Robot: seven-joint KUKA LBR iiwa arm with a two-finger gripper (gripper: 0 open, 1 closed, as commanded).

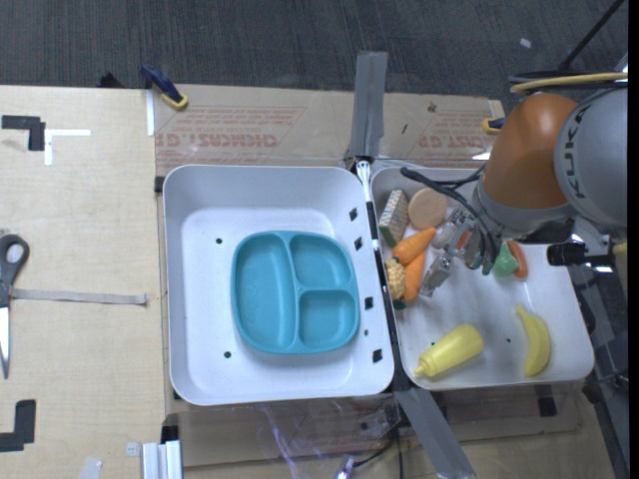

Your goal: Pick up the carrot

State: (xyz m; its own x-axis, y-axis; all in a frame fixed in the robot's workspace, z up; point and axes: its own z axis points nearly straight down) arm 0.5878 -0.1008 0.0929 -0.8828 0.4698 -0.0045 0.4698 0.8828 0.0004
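Note:
An orange carrot (414, 244) lies near the left wall of the right bin (559, 362), tip pointing down-left. A second orange piece (414, 269) sits just below it. My gripper (446, 256) hangs directly to the right of the carrot, its fingers (435, 273) slightly apart and pointing down-left, with nothing seen between them. The grey arm with its orange band (529, 153) reaches in from the right above the bin.
A corn cob (396, 277) and a ridged tan piece (392, 213) crowd the carrot's left side, a round tan disc (429, 208) lies behind. A yellow bottle (449, 351), a banana (535, 340) and a red-green item (511, 260) share the bin. A blue divided plate (296, 291) is in the left bin.

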